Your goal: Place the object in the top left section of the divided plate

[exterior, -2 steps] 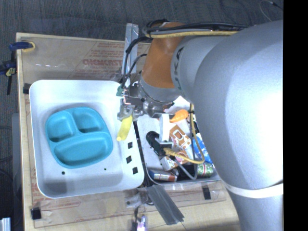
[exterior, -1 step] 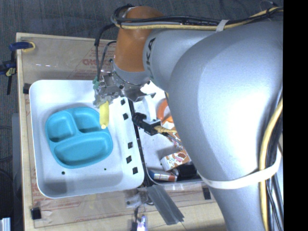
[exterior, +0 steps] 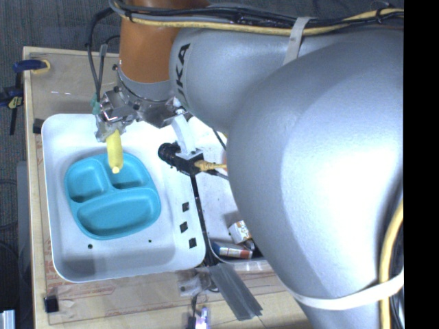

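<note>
The divided plate point(exterior: 113, 201), a blue dish with two small sections along its upper side and one long section below, lies in the left white bin point(exterior: 58, 249) and serves here as the landmark. To the plate's far upper left, outside the bin, a blue clamp point(exterior: 27, 66) sits at the corner of the wooden bench point(exterior: 65, 64). Directly above the plate's upper edge, about where its two small sections meet, hangs the gripper point(exterior: 110, 125), its fingers drawn in on the top of a yellow object point(exterior: 114, 153), a slim banana-like piece that hangs upright with its lower end over the divider between the two upper sections; whether that end touches the plate cannot be told. Above the gripper rises the orange band point(exterior: 147, 40) of the arm point(exterior: 309, 136), whose grey bulk covers everything to the plate's right. To the plate's lower right, past the bin wall, a few small items point(exterior: 236, 242) lie in the second bin, too hidden to name
</note>
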